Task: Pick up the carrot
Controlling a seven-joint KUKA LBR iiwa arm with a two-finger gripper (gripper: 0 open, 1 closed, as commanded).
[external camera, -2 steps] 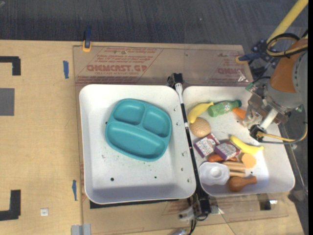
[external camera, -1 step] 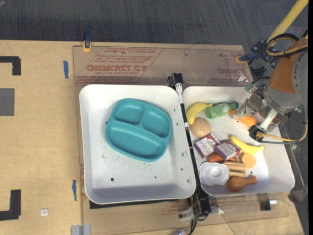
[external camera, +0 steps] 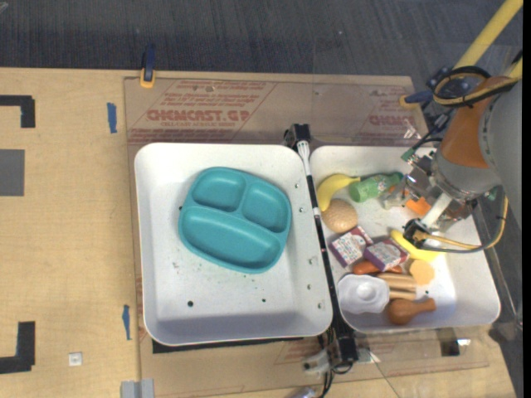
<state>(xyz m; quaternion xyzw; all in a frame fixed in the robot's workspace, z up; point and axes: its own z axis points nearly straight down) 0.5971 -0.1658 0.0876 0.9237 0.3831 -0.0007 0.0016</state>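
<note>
Pincer [external camera: 421,196] is seen low over right bin [external camera: 485,293]; its spread cannot be told. A small orange piece, judged the carrot [external camera: 421,207], lies just beneath. Descent should be centred before closing

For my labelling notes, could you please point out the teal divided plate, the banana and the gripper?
Teal divided plate [external camera: 235,218]: camera view, centre ridge.
Banana [external camera: 329,186]: camera view, mid-curve.
Gripper [external camera: 425,204]: camera view, at its tip.

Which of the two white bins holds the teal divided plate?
The left bin; the teal divided plate lies in it, while the right bin holds the toy food.
</note>
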